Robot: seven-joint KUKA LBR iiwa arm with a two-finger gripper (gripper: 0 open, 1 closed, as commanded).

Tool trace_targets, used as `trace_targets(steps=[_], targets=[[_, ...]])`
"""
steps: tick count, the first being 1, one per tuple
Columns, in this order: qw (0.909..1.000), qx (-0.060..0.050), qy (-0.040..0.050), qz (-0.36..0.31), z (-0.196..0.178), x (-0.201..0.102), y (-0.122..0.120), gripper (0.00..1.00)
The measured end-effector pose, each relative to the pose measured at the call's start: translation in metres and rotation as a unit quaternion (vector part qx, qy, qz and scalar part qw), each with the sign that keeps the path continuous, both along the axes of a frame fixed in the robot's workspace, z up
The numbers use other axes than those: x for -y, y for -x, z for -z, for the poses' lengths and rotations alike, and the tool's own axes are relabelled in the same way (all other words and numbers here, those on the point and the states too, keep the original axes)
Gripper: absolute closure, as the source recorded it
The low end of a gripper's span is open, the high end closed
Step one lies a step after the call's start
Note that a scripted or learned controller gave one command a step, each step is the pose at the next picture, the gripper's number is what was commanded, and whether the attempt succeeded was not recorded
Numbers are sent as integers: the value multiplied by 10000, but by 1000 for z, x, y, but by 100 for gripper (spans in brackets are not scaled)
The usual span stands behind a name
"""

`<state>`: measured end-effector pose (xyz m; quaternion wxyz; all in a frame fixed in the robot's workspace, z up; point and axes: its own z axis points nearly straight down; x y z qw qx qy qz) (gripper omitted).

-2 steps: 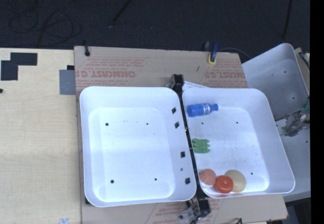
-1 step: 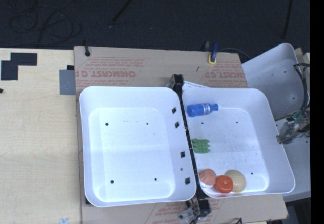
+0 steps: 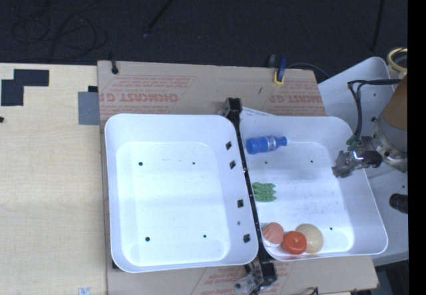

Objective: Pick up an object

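Down at six o'clock in the right white bin [image 3: 363, 220], round red piece [image 3: 294, 242], pink piece [image 3: 272, 232], cream ball [image 3: 310, 236]; blue bottle [image 3: 265, 144] at eleven; gripper [image 3: 346, 164] at three, grip unreadable.

We see the arm [image 3: 399, 114] cut off by the right edge — just a wrist portion is in view. The gripper [image 3: 346, 162] at the right bin's [image 3: 333, 128] rim is too small and blurred — we cannot tell how its fingers stand.
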<state>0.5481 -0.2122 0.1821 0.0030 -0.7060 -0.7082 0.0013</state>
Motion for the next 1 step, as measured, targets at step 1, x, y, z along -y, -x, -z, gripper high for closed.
trace_targets(steps=[1], targets=[[10000, 17, 8, 19, -6, 1, 2, 0]])
